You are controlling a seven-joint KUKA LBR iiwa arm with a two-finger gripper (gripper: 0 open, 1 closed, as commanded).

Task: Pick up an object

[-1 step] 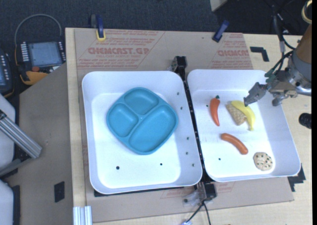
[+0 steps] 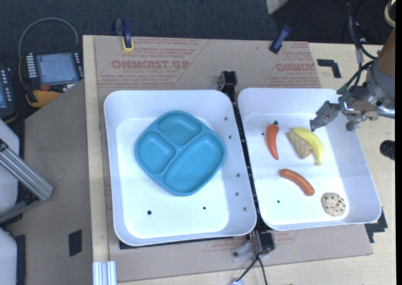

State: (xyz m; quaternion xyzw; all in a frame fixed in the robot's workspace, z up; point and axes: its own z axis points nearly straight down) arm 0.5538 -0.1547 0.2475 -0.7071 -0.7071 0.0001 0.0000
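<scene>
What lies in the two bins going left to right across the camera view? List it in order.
Blue divided plate → carrot → sausage → cookie. The bread slice and banana overlap each other, sitting between the carrot and the cookie; the claw hovers over the right bin's far right corner.

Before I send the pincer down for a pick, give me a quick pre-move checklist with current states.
1. Targets present in right bin: carrot, banana, sausage, cookie - ok.
2. Pincer carrying nothing - ok.
3. Pincer above the right bin's upper right part, nearest the banana - ok.
4. Pincer centred over the banana - not ok, it sits up and right of it.
5. Banana free of neighbours - not ok, a tan piece lies against it.
6. Blue divided plate in left bin, out of the path - ok.
</scene>
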